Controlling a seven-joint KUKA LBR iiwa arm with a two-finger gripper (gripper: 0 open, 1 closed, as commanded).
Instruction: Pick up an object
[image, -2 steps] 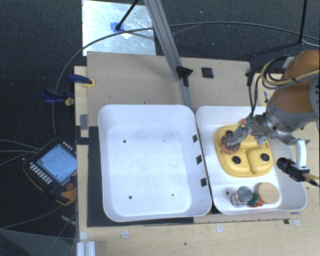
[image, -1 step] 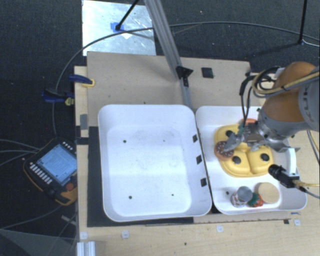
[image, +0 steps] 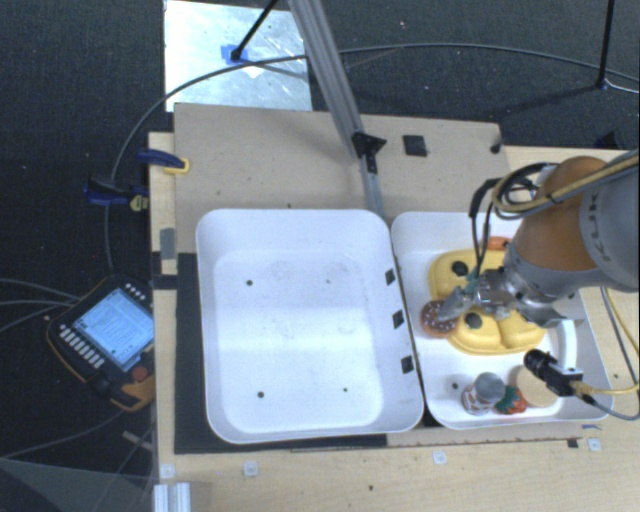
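1. The worktop (image: 260, 150) bears two shallow white bins side by side: the left bin (image: 300, 330) and the right bin (image: 412, 245). Three black tabs (image: 397, 318) sit along the edge where the bins meet.
2. One arm (image: 570, 235), grey with an orange band, reaches in from the right and hangs over the right bin.
3. The gripper (image: 468, 300) is low over the middle of the right bin. It lies across the yellow toy and just right of the brown ring. Whether it is wide or narrow cannot be told from this angle.
4. The things to pick all lie in the right bin.
   - One yellow toy (image: 485, 335) with dark spots lies in the middle, partly covered by the gripper.
   - One brown ring (image: 437, 317) lies at the toy's left edge, touching it or just beside it.
   - One small grey-topped item (image: 487, 387) lies by the near wall.
   - One small red and green piece (image: 512, 403) lies just right of the grey-topped item.
5. On the dark floor to the left lies one handheld pendant (image: 105, 335) with a lit screen. Two clamps (image: 165, 160) sit at the worktop's far left edge.
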